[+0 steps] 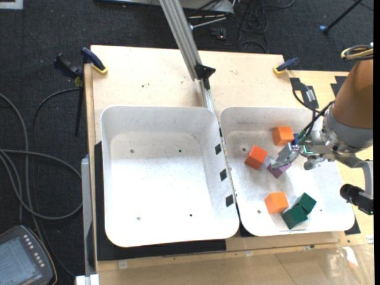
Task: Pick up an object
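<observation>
Several small blocks lie in the right bin (249,120). An orange block (283,135) sits near the back and a red-orange block (256,157) lies left of the middle. Another orange block (276,202) rests toward the front, beside two dark green blocks (295,217) (307,203). A purple block (277,170) lies in the middle. My gripper (287,157) reaches in from the right and hangs low just above and to the right of the purple block, partly covering it. Nothing is visibly lifted off the bin floor.
The left bin (119,123) stands beside the right one, with a shared ridge between them. A slanted metal rail (181,31) crosses the back of the bench. Clamps sit at the bench's back corners (94,60) (286,65).
</observation>
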